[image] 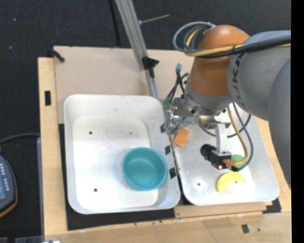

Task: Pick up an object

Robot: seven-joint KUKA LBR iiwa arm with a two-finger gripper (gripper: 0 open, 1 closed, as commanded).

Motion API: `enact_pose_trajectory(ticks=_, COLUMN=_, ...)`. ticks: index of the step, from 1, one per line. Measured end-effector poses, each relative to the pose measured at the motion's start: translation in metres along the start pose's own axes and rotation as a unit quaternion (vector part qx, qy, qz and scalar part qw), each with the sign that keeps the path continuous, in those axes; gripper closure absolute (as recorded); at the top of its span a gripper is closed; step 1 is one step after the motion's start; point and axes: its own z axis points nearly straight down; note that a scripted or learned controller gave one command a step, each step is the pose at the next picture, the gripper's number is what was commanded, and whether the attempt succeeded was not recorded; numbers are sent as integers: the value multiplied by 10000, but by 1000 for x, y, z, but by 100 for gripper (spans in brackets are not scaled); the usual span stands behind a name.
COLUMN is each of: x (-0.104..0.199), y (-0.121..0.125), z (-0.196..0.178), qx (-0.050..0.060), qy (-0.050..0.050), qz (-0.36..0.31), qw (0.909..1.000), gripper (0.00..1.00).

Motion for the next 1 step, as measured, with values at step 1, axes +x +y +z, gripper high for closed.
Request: enact_pose_trajectory(ticks=1, x=54, y=-14, z=11, qx=8, qy=1, qz=0, qw=10000, gripper=100)
